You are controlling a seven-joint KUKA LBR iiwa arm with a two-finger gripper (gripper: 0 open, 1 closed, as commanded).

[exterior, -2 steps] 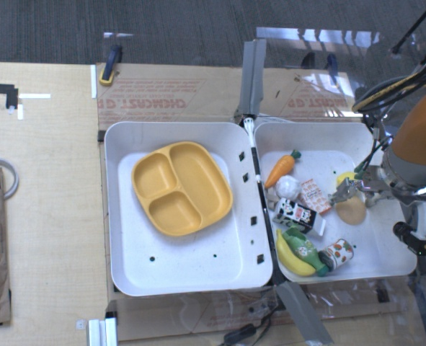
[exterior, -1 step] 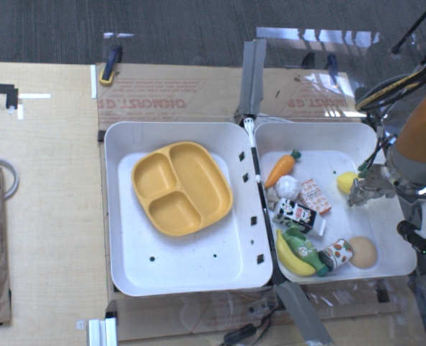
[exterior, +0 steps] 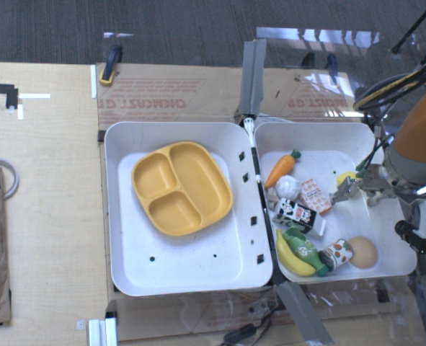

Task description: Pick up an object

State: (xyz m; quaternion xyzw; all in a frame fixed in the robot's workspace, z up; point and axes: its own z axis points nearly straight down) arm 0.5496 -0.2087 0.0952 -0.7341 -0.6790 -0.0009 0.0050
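In the right bin (exterior: 267, 132): gripper (exterior: 346, 191) fingers state cannot be told; toy carrot (exterior: 280, 168), well apart from clutter, is best approached.

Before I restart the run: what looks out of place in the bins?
Nothing stands out. The yellow tray lies askew but flat in the left bin; the toys, carrot and banana among them, lie jumbled in the right bin.

Upside-down red print on the cardboard sheet (exterior: 171, 92) behind the left bin (exterior: 119, 215) reads roughly "CHEMCAST GP"; other labels stay illegible
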